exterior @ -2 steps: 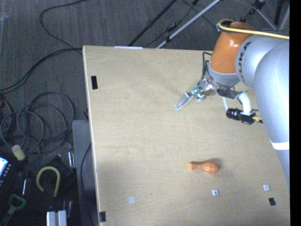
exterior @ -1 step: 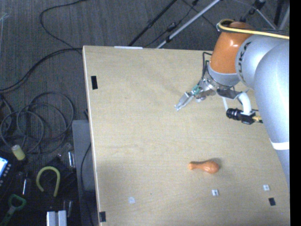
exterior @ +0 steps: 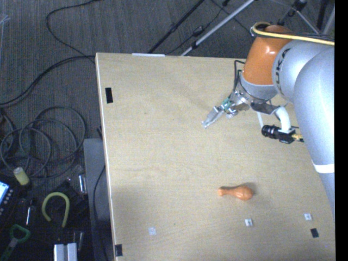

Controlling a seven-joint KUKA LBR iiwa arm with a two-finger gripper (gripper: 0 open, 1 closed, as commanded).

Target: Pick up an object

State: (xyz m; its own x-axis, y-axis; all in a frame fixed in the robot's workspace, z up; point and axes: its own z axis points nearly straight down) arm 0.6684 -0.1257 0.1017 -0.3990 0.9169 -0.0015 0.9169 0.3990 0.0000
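Observation:
A small orange object (exterior: 237,192), shaped like a pear with a thin neck pointing left, lies on its side on the tan board (exterior: 163,156), in the lower right part. My gripper (exterior: 210,121) hangs over the upper middle of the board, angled down and to the left. It is well above and a little left of the orange object, with bare board between them. Nothing shows at its tip. The grey arm with its orange band (exterior: 263,58) comes in from the right edge.
A black mark (exterior: 109,95) sits near the board's left edge, and small tags (exterior: 248,222) lie near its lower right corner. A black fitting (exterior: 278,133) sticks out of the wrist. Cables (exterior: 43,140) and tools lie on the floor at left, with stand legs (exterior: 228,15) behind.

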